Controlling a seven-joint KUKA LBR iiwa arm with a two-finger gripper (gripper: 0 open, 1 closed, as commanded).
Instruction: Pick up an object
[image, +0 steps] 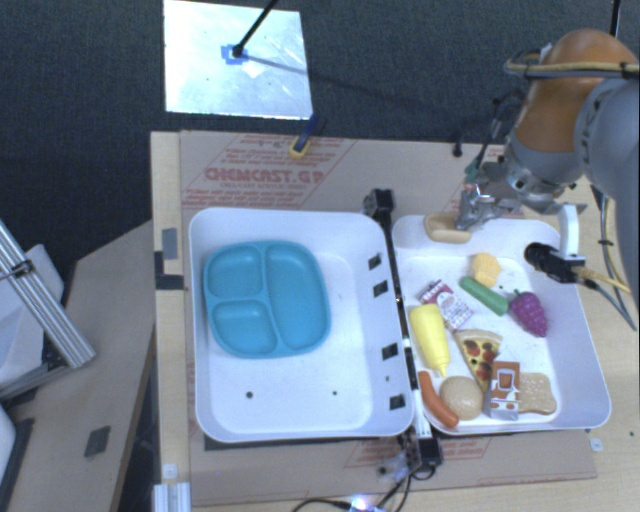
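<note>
A: Gripper (477, 208) first. Hangs low over the back left corner of the right bin (590, 345), at the end of the grey and orange arm (560, 110).

B: Open or shut?

A: Cannot tell. Too small and too dark to see from up here.

B: Holding anything?

A: Nothing seen in it.

B: Closest toy?

A: Tan bun (445, 229). Lies flat in that same corner, right by the bin wall. Sits just to the left of the gripper and a little toward the front. Maybe touching at the right end of the bun, maybe not. Hard to say.

B: Long way of the bun?

A: Side to side, left to right across the bin.

B: So what next, at a guess?

A: Probably a small slide left to get over the middle of the bun, then down. Best to pinch across the short way, front to back.

B: Other toys in the way?

A: No. Yellow block (485, 268), green stick (484, 295) and purple grapes (528, 312) all lie nearer the front, apart from the bun. Blue plate (267, 298) far off in the left bin (200, 400).
</note>
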